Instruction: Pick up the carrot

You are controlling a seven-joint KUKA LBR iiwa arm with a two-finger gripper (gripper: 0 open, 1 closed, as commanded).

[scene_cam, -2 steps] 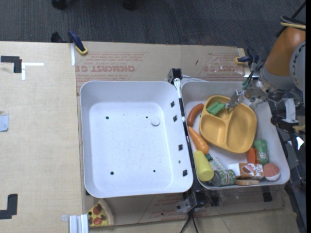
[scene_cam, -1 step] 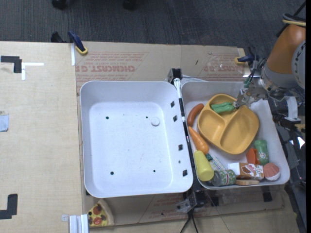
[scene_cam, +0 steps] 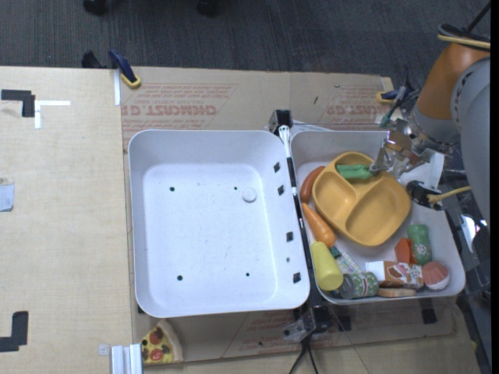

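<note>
Pincer (scene_cam: pixel 387 160) hovers over the right bin (scene_cam: pixel 452 244) while the carrot (scene_cam: pixel 318 223) lies by its left wall

The carrot rests slantwise in the right bin, against the left rim of a yellow divided dish (scene_cam: pixel 366 201), with a yellow bottle (scene_cam: pixel 325 266) just below it. The pincer sits at the dish's upper right edge, next to a green piece (scene_cam: pixel 355 172) in the dish; how far it is open cannot be told, and nothing shows between its tips. The left bin (scene_cam: pixel 156 287) stands beside, toward the table's middle
</note>
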